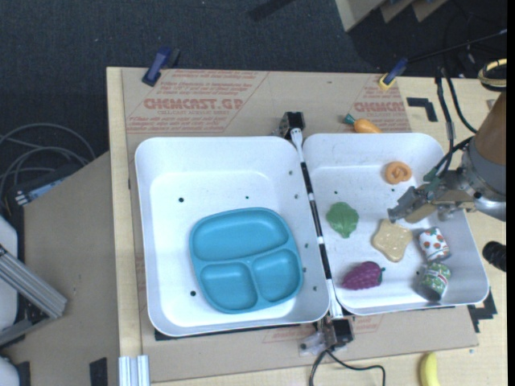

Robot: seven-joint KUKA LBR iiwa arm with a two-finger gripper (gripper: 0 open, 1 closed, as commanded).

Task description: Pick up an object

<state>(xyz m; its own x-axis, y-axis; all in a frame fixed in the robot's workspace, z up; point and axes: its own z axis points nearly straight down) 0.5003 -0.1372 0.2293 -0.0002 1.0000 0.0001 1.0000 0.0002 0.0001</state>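
Your claw [409, 209] hangs just above the toast piece [392, 240]; I cannot tell its opening. The toast looks light, stiff, flat: grip its edges.

Brown bench [201, 103] bears left bin [161, 183], right bin [362, 147], blue clamp [159, 65]

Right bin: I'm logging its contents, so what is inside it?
Inside the right bin lie a green leafy piece, an orange ring, a tan slice, purple grapes and two patterned items. The gripper covers part of the floor.
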